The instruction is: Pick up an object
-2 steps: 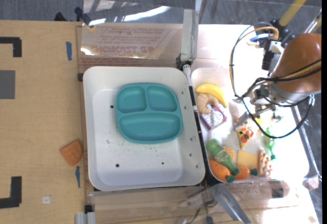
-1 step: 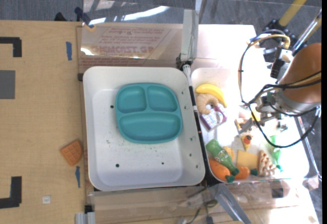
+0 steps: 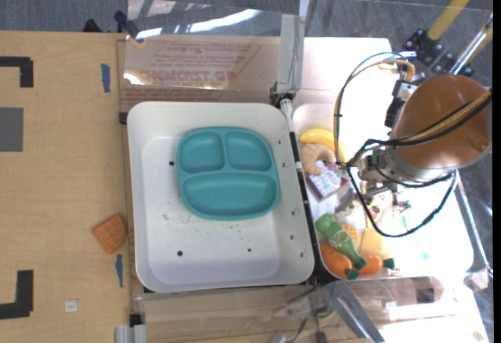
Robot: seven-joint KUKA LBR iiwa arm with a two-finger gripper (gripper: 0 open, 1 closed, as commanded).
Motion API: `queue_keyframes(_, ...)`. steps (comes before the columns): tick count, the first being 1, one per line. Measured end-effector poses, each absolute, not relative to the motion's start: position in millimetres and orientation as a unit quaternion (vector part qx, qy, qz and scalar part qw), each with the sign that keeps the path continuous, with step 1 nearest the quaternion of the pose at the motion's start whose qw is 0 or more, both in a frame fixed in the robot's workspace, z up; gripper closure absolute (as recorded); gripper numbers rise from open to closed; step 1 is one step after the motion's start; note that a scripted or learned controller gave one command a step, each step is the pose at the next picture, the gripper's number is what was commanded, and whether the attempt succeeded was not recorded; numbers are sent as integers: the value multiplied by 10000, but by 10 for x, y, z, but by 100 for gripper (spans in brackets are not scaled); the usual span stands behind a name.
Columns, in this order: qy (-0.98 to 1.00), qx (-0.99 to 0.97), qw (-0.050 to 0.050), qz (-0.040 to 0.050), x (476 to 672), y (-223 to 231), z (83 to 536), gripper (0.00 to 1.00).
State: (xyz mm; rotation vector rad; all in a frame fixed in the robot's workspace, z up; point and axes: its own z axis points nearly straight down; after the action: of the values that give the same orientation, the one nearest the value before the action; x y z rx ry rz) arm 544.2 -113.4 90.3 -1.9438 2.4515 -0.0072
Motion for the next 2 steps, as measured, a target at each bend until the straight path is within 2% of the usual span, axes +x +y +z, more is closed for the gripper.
queue_keyframes(1,7935,-6085,49,-13,6693,-1098,881,0)
queue_keyframes(2,7955,-6059,107,-33,6724,-1099,1032,100)
